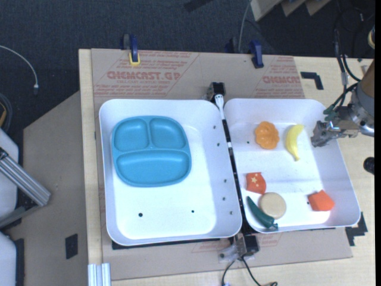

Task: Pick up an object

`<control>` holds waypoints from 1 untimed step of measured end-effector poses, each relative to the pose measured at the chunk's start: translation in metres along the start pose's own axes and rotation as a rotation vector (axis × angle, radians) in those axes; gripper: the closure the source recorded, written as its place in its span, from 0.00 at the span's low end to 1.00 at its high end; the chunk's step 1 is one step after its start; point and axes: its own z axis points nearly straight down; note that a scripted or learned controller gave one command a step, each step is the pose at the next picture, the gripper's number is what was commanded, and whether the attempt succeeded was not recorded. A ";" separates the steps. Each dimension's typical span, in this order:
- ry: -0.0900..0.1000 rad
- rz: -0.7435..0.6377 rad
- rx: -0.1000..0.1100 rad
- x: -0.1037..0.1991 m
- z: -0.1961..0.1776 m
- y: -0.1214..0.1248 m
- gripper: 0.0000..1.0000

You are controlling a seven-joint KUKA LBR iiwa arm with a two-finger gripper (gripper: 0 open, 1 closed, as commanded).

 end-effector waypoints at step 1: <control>0.000 -0.001 -0.002 -0.004 -0.063 -0.003 1.00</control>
